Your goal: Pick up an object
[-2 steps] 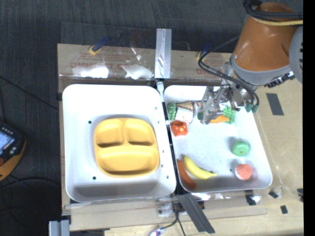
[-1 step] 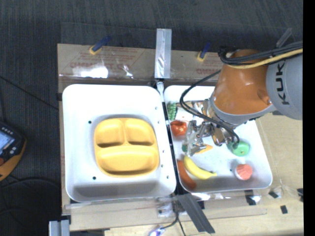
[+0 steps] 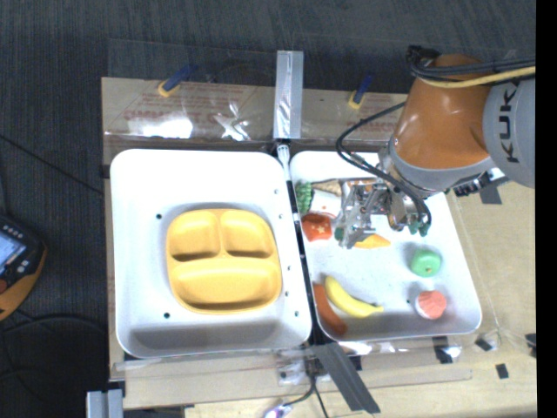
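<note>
Right now I am reaching down into the right bin (image 3: 461, 259), in the right half of the frame, and my gripper (image 3: 364, 225) is hanging over the upper middle of that bin. Its metal parts are blurring together from above, so I cannot tell how my jaws are standing, and I am seeing nothing held between them. I am judging this to be the approach step: the pick is not yet made.

Just below my gripper, an orange wedge-shaped piece (image 3: 374, 242) is lying on the bin floor, and it looks like the nearest candidate. Just to the left, a red tomato-like piece (image 3: 316, 226) is sitting by the bin's left wall, with a green leafy item (image 3: 303, 197) above it. For the next move I am needing to settle over one item, come down straight, and close on it without nudging its neighbours.

Counting outward in the right bin: one orange wedge, one red piece, one green leafy item, one green apple (image 3: 425, 262) at centre right, one pink-red fruit (image 3: 431, 303) at lower right, one banana (image 3: 348, 298) at lower centre, and one brown sausage-like piece (image 3: 329, 313) touching the banana's left side.

Further left, one left bin (image 3: 139, 181) is holding one yellow divided tray (image 3: 224, 258). Two white bins in all.
</note>
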Controlling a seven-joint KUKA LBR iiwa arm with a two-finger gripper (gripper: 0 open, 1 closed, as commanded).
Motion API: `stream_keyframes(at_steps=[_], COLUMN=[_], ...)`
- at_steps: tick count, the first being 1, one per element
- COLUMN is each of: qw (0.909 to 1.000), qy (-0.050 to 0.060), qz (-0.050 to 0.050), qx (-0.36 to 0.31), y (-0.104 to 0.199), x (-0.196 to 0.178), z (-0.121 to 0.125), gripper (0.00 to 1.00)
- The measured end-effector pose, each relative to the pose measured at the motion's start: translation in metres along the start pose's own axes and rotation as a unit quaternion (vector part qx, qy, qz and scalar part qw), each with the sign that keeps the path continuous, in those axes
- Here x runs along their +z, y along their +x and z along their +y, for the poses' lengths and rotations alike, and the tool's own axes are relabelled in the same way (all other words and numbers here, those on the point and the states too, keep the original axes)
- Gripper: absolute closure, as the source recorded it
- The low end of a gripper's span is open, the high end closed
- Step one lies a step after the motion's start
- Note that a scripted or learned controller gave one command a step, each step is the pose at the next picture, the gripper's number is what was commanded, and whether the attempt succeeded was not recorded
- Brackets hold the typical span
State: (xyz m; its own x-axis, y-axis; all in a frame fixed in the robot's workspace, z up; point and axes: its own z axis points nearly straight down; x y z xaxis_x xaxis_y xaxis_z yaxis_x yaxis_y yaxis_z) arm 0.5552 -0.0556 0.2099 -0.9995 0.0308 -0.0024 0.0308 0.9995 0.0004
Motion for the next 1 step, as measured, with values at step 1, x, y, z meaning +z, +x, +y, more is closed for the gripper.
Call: stream_keyframes(at_steps=[1], qw=[0.9893], qy=[0.001], qz=[-0.001], qx=[0.146], y=[-0.0492], x=[-0.0397], z=[-0.0223], gripper=[1.0])
